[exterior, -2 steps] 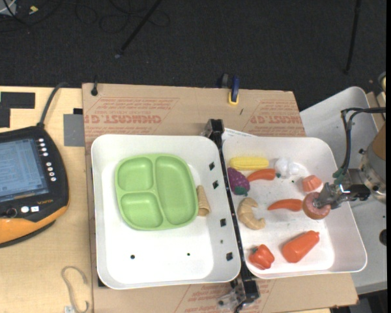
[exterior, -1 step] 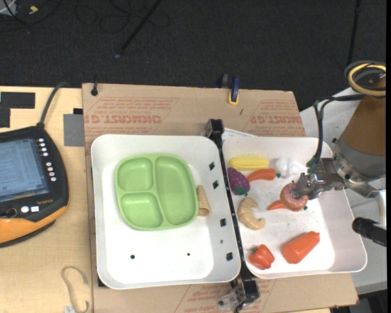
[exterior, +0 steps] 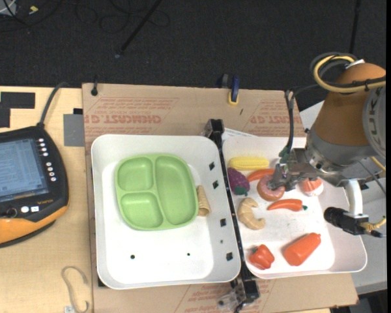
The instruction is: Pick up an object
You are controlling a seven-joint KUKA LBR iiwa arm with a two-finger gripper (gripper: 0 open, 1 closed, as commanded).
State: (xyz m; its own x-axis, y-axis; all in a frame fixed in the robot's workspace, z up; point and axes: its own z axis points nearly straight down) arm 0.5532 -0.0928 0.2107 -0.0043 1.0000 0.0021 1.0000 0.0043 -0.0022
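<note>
- The gripper (exterior: 278,177) hangs low over the right bin (exterior: 352,256); whether its fingers are spread or pinching cannot be told.
- A pink slice (exterior: 270,188) lies just under it, touching it or nearly so.
- Beside the slice: chili (exterior: 285,205), croissant (exterior: 251,214), corn (exterior: 249,163).
- The slice looks light, stiff and flat, best taken across its rim.

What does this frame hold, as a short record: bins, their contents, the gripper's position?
left bin: green divided plate, with a small tan piece at the plate's right edge
right bin: corn cob, purple eggplant, croissant, red chili, red pepper, carrot, pink round slice
gripper: low over the right bin, at the pink round slice
grasp: cannot tell
beside the bins: tablet-like controller on the left
</note>
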